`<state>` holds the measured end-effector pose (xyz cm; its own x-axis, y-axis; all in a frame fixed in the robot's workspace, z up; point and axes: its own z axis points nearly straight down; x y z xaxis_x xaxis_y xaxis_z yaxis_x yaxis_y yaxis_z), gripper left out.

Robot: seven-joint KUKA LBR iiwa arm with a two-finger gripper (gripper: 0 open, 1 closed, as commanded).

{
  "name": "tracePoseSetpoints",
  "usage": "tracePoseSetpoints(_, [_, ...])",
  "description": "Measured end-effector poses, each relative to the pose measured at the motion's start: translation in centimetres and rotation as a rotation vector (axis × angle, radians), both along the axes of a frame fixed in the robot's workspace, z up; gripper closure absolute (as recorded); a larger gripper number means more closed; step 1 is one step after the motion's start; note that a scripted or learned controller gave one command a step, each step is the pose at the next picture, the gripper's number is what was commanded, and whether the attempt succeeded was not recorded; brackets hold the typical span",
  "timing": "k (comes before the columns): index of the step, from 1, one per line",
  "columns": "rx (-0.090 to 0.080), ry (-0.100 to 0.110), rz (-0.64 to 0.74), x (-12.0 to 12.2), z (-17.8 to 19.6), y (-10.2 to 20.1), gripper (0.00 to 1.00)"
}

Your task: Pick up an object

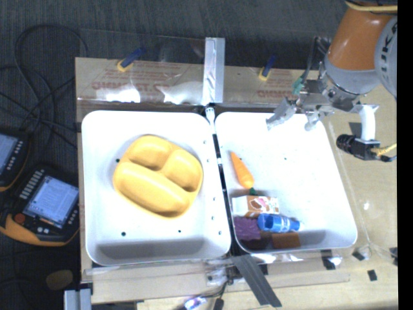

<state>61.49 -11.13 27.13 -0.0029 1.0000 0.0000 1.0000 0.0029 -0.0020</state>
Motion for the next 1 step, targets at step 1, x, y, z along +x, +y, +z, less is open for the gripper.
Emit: tracePoseSetpoints(1, [-0.001,-0.001,0.001,1.69,3.25,-2.21,0.0])
